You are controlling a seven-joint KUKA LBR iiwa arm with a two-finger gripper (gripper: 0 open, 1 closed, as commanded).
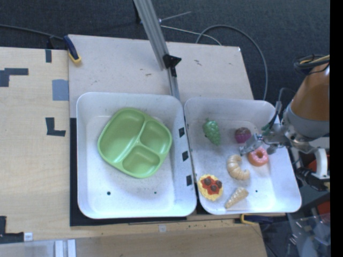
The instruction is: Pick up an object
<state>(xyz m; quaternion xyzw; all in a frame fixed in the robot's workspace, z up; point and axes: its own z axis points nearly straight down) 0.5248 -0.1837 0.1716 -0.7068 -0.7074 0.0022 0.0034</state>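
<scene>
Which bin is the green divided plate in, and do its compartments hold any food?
The green divided plate lies flat in the left bin. Its three compartments show bare green, with no food in them.

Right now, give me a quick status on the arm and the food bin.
Gripper low in right bin, between purple fruit and pink donut. Nothing seen held. Croissant close by.

Below me a green divided plate (pixel 136 142) lay in the left white bin (pixel 88 159), tilted a little, with three compartments. The right white bin (pixel 278 194) stood just beside it, rims touching. Behind them a grey metal pole (pixel 151 25) slanted over the bench (pixel 118 63), and a yellow-handled clamp (pixel 72 50) gripped its back left corner.
</scene>
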